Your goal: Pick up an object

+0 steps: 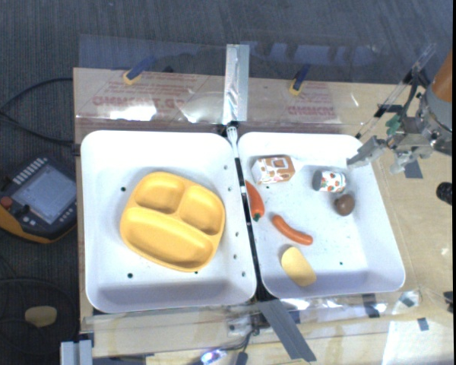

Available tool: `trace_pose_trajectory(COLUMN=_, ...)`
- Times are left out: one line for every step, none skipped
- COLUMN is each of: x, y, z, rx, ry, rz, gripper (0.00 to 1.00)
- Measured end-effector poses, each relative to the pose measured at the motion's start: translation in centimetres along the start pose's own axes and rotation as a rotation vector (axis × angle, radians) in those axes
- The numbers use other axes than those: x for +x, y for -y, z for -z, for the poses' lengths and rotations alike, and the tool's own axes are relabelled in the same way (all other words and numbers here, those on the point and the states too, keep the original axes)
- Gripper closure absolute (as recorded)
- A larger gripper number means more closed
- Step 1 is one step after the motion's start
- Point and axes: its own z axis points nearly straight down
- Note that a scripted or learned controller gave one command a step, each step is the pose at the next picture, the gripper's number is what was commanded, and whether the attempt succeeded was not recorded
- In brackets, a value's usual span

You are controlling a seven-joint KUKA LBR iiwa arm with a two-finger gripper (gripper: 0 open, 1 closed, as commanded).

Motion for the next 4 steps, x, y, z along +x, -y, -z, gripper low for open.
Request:
trace_pose_trajectory(x=4.6, y=-1.1, z=-9.2, rx=0.0, ry=0.0, rz=0.156, gripper=0.0)
trace_pose_trajectory(x=2.4, y=-4.1, z=-17.9, rx=-0.004, ry=0.0, rz=0.218, gripper=0.0)
trace_pose_trajectory(x=9.3, y=5.5, z=-19.2, rx=-0.011, ry=0.002, rz=0.112, gripper=0.0)
trace_pose_trajectory(x=9.4, y=5.4, z=-18.2, rx=-0.015, ry=0.0, rz=0.112, gripper=1.0)
